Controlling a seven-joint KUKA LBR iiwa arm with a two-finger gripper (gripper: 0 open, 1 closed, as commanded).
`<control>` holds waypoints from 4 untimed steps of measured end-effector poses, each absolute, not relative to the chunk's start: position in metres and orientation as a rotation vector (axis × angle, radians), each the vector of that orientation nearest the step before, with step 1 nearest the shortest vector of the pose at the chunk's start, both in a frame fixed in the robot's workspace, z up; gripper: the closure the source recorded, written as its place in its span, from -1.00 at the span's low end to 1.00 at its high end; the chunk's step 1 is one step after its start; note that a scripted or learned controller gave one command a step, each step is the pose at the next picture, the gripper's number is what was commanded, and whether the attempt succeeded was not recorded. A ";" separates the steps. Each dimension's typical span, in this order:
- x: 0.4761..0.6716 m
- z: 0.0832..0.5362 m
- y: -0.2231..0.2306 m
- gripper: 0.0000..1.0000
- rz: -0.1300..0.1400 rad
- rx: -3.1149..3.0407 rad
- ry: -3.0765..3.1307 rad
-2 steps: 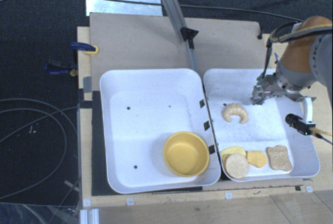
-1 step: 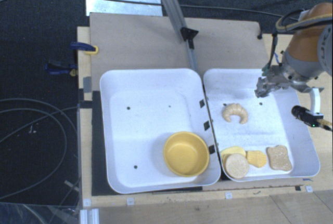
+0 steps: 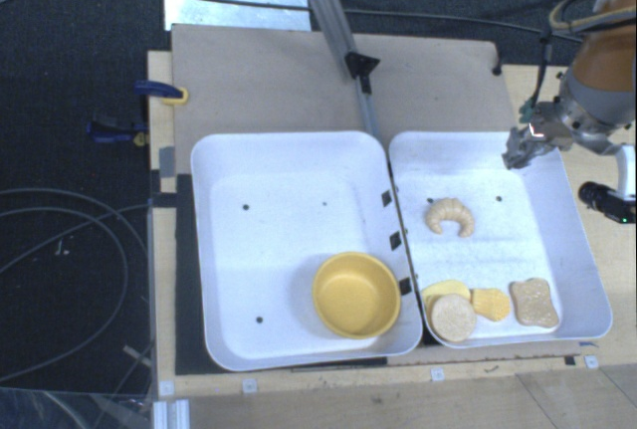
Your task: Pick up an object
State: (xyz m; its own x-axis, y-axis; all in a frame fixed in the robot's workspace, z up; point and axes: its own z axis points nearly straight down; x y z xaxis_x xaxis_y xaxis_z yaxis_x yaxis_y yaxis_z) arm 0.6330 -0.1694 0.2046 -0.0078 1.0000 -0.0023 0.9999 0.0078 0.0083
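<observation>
yellow bowl [image 3: 356, 294] — left bin [image 3: 224, 218], gripper [image 3: 521, 150] above right bin [image 3: 572, 248]

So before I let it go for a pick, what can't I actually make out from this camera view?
- Gripper: small and dark over the right bin's top corner; finger spacing unreadable.
- Arm: cut off by the right edge.
- Round pieces at the right bin's front: they overlap, so the lower one's shape is partly hidden.
- Yellow bowl: contents, if any, too faint to tell.
</observation>
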 end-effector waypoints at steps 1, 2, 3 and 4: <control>0.630 0.201 -0.120 1.00 0.003 2.210 2.232; 0.612 0.209 -0.065 1.00 0.003 2.211 2.234; 0.604 0.205 -0.014 1.00 0.001 2.211 2.233; 0.601 0.205 0.039 1.00 0.003 2.210 2.235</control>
State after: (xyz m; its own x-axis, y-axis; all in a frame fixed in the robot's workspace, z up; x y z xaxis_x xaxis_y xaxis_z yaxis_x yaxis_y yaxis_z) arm 0.6010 0.0389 0.2047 -0.0109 0.9999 0.0024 0.9999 0.0109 0.0002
